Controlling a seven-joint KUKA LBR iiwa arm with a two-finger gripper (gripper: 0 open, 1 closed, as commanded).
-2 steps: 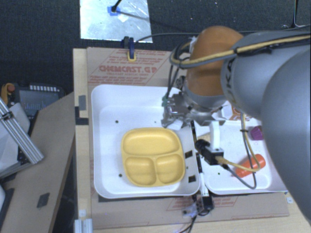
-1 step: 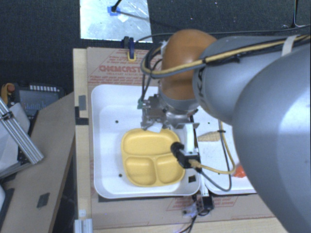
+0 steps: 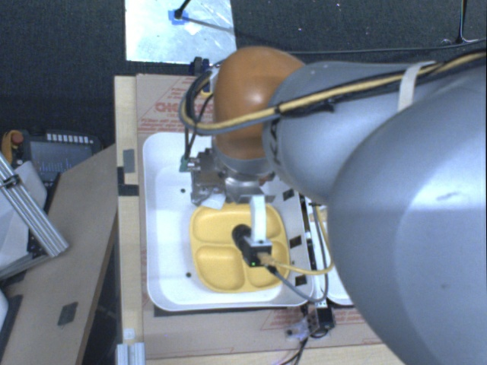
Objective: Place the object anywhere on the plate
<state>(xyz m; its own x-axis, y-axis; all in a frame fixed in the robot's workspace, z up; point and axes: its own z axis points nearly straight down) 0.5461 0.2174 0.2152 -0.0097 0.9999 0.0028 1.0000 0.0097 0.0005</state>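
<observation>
Plate (image 3: 221, 263), yellow, divided, in white bin (image 3: 163, 230); tool (image 3: 227, 192) by its far rim, grip indiscernible.

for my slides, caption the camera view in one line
Grey arm with an orange band hangs over a yellow divided plate in a white bin.

Robot lab, bench (image 3: 128, 280), white bin (image 3: 163, 204), grey arm (image 3: 396, 173)

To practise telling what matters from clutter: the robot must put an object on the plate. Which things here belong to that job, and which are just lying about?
Belong to the job:
- yellow divided plate
- white bin that holds it
- robot arm reaching over the plate

Just lying about:
- silver sheet behind the bench
- grey control box on the left
- aluminium rail beside it
</observation>
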